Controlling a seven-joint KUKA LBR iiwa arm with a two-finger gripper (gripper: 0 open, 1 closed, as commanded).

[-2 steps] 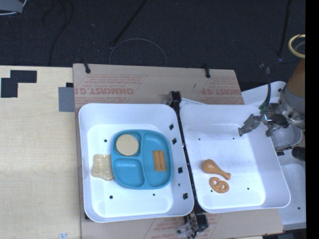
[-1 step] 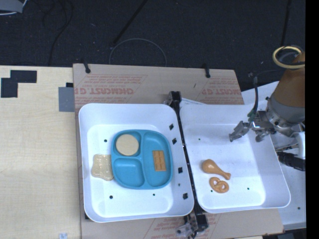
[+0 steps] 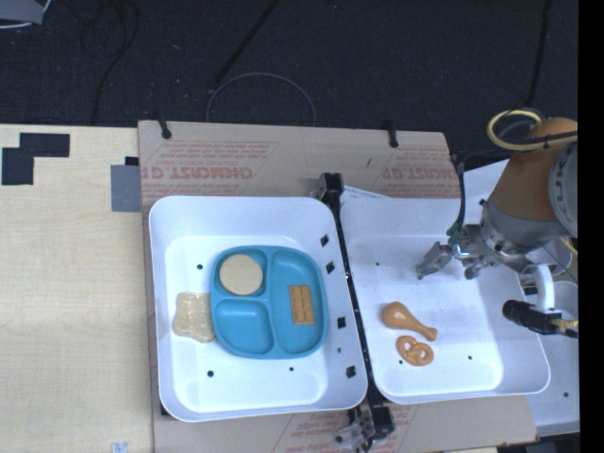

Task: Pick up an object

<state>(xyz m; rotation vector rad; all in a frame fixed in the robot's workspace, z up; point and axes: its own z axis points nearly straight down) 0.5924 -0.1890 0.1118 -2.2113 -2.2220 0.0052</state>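
In the right bin [image 3: 477, 376] lie a tan chicken drumstick [image 3: 407, 320] and, just below it, a brown pretzel [image 3: 414, 351]. My gripper [image 3: 452, 263] hangs over the upper part of the right bin, above and to the right of the drumstick, apart from it. Its fingers [image 3: 433, 262] are spread, with nothing between them. The left bin [image 3: 179, 385] holds a blue divided plate [image 3: 247, 333] with a round tan cookie [image 3: 241, 274] and a small brown cracker [image 3: 301, 303] in its compartments. A pale toast piece [image 3: 193, 316] lies against the plate's left side.
A black divider [image 3: 346, 295] runs between the two bins. The bins stand on a cardboard sheet [image 3: 283, 163], with a wooden bench top [image 3: 66, 300] to the left. The arm's grey and orange body [image 3: 528, 192] rises at the right edge.
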